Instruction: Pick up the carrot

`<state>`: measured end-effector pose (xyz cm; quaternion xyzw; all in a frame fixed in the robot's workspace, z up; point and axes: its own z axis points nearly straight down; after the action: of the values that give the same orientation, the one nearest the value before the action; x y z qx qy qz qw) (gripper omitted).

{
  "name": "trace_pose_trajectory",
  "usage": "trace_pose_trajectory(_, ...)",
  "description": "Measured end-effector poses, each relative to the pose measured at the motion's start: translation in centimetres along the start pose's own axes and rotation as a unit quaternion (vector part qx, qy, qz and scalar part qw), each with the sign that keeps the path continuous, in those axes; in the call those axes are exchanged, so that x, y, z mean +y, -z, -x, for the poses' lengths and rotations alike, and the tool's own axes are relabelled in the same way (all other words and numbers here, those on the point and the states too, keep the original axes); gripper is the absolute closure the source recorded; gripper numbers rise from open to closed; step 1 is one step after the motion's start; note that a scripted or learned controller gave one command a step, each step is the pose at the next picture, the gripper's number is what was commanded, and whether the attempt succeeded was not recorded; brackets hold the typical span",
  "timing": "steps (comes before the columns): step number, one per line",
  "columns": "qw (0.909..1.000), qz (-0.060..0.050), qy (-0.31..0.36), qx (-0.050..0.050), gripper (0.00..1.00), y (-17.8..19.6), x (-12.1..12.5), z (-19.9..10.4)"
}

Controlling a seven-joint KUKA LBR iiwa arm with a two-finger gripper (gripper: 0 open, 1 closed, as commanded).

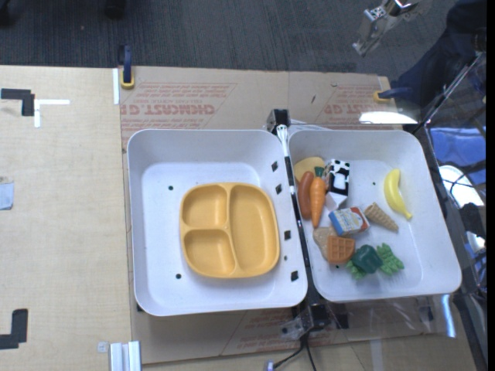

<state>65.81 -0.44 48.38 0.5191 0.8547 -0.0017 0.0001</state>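
Gripper (379,23) hangs high off the bench, holding nothing; finger spread too small to tell. Carrot (318,199) lies well below-left of it in the right bin (433,207), touching a reddish toy (306,192). Looks light, stiff, slick plastic; grip mid-body across the taper. 2 white bins on a cardboard-covered bench (62,207).

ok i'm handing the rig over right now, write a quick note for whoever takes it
Gripper: up at the top right of the camera view, well off the bins, nothing visibly held.
Carrot: lies in the right bin near its left wall, beside a darker orange-red piece and the black-and-white carton.
Also in that bin: banana, cone, waffle, green toy.
Left bin: holds the yellow divided plate.
Done: nothing, carrot not yet picked.
Left: bring the gripper down over the carrot, grasp, lift.
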Motion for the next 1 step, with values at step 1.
trace_pose_trajectory(1, 0.9963, 0.003, 0.086, -0.002, 0.0, 2.04, 0.46, -4.62)
